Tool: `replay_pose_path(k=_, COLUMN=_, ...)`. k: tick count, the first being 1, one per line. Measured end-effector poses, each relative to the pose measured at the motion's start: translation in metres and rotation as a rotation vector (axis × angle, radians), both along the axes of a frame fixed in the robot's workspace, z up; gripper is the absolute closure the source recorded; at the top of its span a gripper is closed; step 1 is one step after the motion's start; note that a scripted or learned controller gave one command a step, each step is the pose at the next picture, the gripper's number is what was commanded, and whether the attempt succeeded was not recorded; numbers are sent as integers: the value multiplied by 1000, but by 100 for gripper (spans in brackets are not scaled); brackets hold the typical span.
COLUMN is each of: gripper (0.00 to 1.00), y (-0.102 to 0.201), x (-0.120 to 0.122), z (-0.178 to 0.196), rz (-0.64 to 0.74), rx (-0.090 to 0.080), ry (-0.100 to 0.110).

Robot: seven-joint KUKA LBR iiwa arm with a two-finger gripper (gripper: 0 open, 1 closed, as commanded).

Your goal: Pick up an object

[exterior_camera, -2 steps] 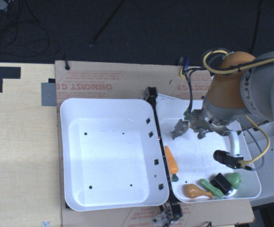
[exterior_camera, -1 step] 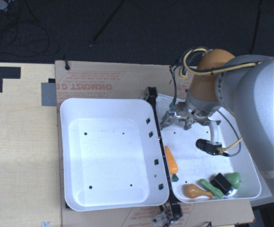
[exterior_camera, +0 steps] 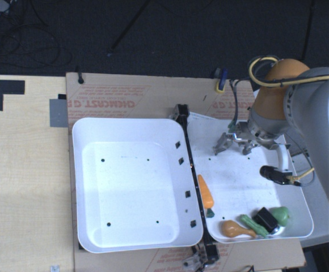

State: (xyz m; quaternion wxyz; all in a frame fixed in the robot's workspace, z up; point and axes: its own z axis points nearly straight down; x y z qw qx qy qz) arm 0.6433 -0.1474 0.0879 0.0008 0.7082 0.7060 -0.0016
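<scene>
Down front we see a tan toy (exterior_camera: pixel 236 229) and green toy (exterior_camera: pixel 254 224). Our gripper (exterior_camera: pixel 233 145) spreads its fingers wide, holding nothing. Our orange carrot (exterior_camera: pixel 205 192) points up and down the bin (exterior_camera: pixel 300 205).

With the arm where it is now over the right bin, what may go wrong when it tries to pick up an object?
1. The gripper hangs over a bare part of the right bin, far from the objects, so closing here would likely catch nothing.
2. The carrot lies against the divider wall, leaving little room for a grasp.
3. The green toy, black block and tan toy crowd one corner; a grasp may push them or take two.
</scene>
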Motion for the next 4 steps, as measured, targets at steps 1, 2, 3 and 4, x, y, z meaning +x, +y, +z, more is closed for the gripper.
replay_pose_path(k=1, gripper=100, y=2, x=0, z=10, rz=1, rx=3, ry=1)
replay_pose_path(k=2, gripper=100, y=74, x=3, z=107, rz=11, rx=5, ry=-9)
replay_pose_path(k=3, gripper=100, y=134, x=-18, z=182, rz=9, rx=5, ry=-3)
replay_pose_path(k=4, gripper=100, y=209, x=-7, z=209, rz=10, rx=5, ry=-2)
